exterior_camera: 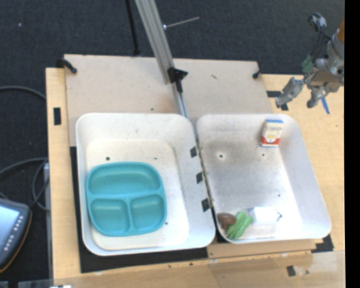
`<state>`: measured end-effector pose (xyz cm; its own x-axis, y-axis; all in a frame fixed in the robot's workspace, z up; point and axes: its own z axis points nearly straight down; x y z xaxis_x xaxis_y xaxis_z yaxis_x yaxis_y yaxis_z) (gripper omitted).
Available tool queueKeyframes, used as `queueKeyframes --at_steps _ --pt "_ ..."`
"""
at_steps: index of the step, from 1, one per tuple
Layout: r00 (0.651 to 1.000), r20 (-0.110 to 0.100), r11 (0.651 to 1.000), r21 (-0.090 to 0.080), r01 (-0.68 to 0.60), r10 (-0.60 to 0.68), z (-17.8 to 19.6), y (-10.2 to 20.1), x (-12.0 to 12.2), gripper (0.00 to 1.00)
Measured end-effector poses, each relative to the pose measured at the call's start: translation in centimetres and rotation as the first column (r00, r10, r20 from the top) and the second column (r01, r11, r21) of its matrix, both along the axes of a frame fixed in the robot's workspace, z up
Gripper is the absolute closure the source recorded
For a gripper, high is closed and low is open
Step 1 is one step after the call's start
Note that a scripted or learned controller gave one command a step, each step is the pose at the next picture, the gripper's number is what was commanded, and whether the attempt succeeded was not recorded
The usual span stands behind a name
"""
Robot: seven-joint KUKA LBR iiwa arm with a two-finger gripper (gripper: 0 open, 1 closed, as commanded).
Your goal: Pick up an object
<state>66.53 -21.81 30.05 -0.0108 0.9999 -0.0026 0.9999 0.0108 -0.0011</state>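
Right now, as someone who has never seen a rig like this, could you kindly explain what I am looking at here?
This is one camera fixed above a workbench, looking down at a slant. Two shallow white bins sit side by side: the left bin and the right bin. A teal divided tray lies in the left one. The right one holds a small red and white carton near its far edge, plus a brown object, a green object and a white object in its near corner. The robot's gripper hangs at the upper right, beyond the right bin, with nothing in it. Its job is picking up an object.
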Motion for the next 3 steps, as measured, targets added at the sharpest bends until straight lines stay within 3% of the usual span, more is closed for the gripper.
queueKeyframes --at_steps 1,2,3 --pt "1.0 0.002 1.0 -0.004 -0.004 0.004 1.2 -0.1 0.0 1.0" --pt "1.0 -0.005 1.0 0.003 0.008 -0.008 -9.9 3.9 2.3 1.0" --pt "1.0 -0.004 1.0 0.004 0.006 -0.006 -16.0 9.1 2.3 1.0"
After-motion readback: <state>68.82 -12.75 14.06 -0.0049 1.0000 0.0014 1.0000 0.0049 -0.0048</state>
